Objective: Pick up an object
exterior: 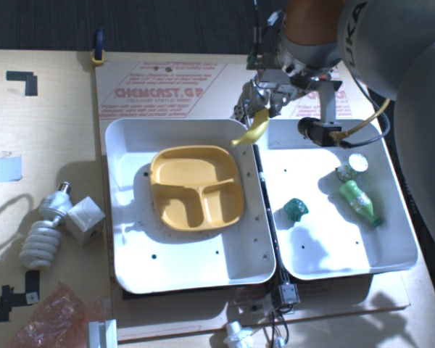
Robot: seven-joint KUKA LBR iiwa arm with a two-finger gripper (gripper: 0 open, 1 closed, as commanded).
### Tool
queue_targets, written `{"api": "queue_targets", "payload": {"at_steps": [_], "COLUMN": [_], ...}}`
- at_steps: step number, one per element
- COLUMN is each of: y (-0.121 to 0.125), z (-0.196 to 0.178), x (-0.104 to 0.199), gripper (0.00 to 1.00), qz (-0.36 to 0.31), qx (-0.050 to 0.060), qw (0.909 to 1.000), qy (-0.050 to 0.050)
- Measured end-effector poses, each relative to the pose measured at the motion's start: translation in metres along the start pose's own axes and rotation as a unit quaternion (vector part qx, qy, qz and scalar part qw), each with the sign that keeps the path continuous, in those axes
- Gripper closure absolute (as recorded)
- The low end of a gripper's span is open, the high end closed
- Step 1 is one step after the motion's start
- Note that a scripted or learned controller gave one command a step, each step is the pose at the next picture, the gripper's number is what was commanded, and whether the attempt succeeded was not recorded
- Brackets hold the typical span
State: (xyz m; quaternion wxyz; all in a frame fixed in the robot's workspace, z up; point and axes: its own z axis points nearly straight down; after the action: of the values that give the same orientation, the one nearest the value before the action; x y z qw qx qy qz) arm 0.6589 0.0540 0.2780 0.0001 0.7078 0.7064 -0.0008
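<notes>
The bench point(43, 129) under me is pale wood, and behind it runs a dark woven surface point(130, 9) along the top. On the bench lie two shallow white bins side by side: the left bin point(123, 194) and the right bin point(391, 245). Under them there is a cardboard sheet point(159, 89).

My arm point(391, 27) comes in from the right, grey with an orange band point(312, 6). My pincer point(255, 125) hangs over the far end of the divider between the two bins. It is closed on a small yellow banana point(251, 130), which is lifted above the bin rims and tilts down to the left.

In the left bin rests a yellow divided tray point(197, 187). In the right bin I see a green bottle point(359, 199) with a small jar with a white lid point(352, 167) just beside it, and a small teal object point(296, 209) whose shape I cannot make out well.

Left of the bins lie a spiral light bulb point(45, 230) next to a small grey box point(85, 218). A crumpled pink plastic bag point(54, 317) is cut off by the bottom edge. My arm hides part of the cardboard on the right.

The red print on the cardboard seems to read "CHEMCAST GP"; the smaller lines are too fine to read. On my arm, the letters "KA" show, the rest is cut off.
</notes>
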Motion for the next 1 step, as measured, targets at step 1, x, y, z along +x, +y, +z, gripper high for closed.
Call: {"api": "queue_targets", "payload": {"at_steps": [1], "y": [0.0], "z": [-0.0071], "x": [0.0255], "gripper": [1.0], "qz": [-0.002], "qx": [0.0], "qw": [1.0], "qy": [0.0]}}
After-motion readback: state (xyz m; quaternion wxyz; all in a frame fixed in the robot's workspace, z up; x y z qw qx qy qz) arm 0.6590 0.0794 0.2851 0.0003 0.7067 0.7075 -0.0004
